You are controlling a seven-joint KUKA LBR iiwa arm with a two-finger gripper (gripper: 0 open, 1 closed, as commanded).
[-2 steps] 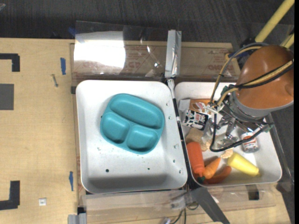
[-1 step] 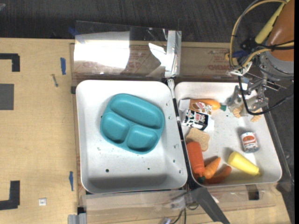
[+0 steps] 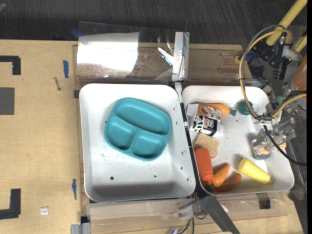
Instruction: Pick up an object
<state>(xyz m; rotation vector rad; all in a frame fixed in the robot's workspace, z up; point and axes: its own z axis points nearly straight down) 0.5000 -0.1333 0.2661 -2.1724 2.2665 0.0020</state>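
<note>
Two shallow white bins, side by side. Lower right of frame, right bin [image 3: 285,177]: yellow plastic corn-shaped piece [image 3: 253,171], orange carrot-like toys [image 3: 223,175], an upright orange-red bottle [image 3: 204,164], a tan bread slice [image 3: 207,144]. Mid right: metal two-finger gripper [image 3: 263,141] low over the bin floor, just above the yellow piece; finger spacing cannot be told. Farther up: black-and-white carton [image 3: 204,125], orange packet [image 3: 212,110], small teal item [image 3: 242,107]. Centre, left bin [image 3: 92,179]: teal three-compartment plastic tray [image 3: 137,127].
</note>
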